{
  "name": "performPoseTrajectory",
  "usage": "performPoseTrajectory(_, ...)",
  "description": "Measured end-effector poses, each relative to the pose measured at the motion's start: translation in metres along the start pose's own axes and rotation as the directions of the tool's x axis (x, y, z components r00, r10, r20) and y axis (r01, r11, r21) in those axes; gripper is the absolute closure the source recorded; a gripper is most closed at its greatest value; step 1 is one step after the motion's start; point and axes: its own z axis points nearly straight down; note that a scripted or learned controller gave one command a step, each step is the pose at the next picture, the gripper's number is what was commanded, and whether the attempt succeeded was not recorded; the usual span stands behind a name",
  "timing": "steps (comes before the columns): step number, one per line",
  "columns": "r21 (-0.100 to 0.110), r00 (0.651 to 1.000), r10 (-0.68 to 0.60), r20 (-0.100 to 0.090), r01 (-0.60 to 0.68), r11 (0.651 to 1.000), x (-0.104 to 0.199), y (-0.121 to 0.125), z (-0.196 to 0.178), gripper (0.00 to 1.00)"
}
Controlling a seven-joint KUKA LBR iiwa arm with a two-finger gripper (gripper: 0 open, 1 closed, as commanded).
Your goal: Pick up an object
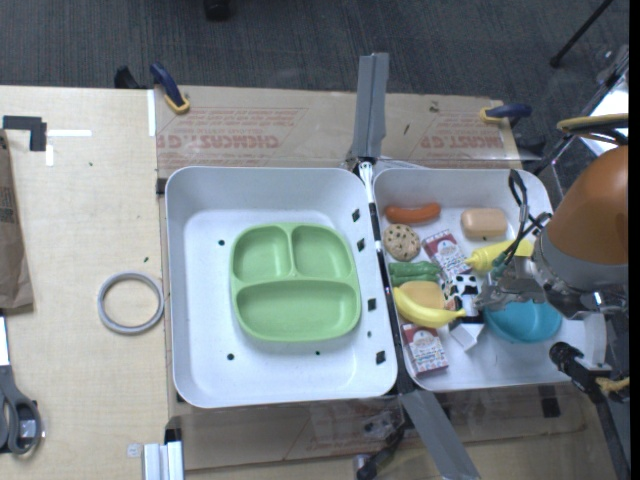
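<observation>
The right bin (520, 180) holds a jumble of toy food: an orange sausage (412, 212), a cookie (401, 240), a peach-coloured block (484, 222), a green vegetable (412, 271), a banana (425, 306), a black-and-white cow-patterned piece (460, 288), two red-and-white cartons (440, 246) (425, 348) and a blue bowl (527, 321). My arm, with its orange band (600, 208), hangs over the bin's right side. My gripper (502, 288) is low among the objects, between the cow-patterned piece and the blue bowl, beside a yellow item (489, 257). Nothing is visibly lifted.
The left bin (190, 268) holds a green divided plate (295, 280). On the bench to the left lie a grey tape ring (130, 301), scissors (18, 423) and a brown bag (12, 238). Clamps (170, 88) (505, 113) sit along the cardboard at the back.
</observation>
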Motion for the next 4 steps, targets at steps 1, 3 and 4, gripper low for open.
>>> performPoseTrajectory(1,0.001,1.0,0.005,0.007,-0.005,1.0,-0.004,-0.001,0.001,0.0)
performPoseTrajectory(3,0.0,1.0,0.006,0.014,-0.006,1.0,-0.014,0.049,0.018,0.0)
performPoseTrajectory(4,0.0,1.0,0.004,0.003,-0.004,1.0,-0.009,0.051,0.006,1.0)
